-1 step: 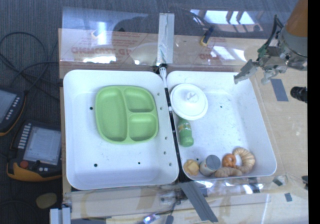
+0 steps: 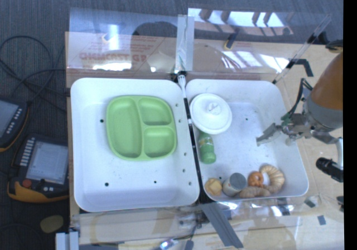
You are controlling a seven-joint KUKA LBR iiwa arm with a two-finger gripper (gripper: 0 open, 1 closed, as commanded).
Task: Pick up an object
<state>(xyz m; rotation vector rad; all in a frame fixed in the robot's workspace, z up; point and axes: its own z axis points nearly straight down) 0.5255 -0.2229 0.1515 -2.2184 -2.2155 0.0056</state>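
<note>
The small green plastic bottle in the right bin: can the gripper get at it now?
Probably yes. The small green plastic bottle lies beside the round white lid, with bare bin floor between it and the gripper.

Bright, even daylight washes both white bins (image 2: 83,148), with window glare streaking the clear panels (image 2: 240,42) along the far edge, soft shadows, and slightly soft focus.

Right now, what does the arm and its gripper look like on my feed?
A rounded orange band sits above a grey wrist section. Below it, the grey metal two-finger gripper has thin fingers with dark joints. A black cable runs alongside.
</note>
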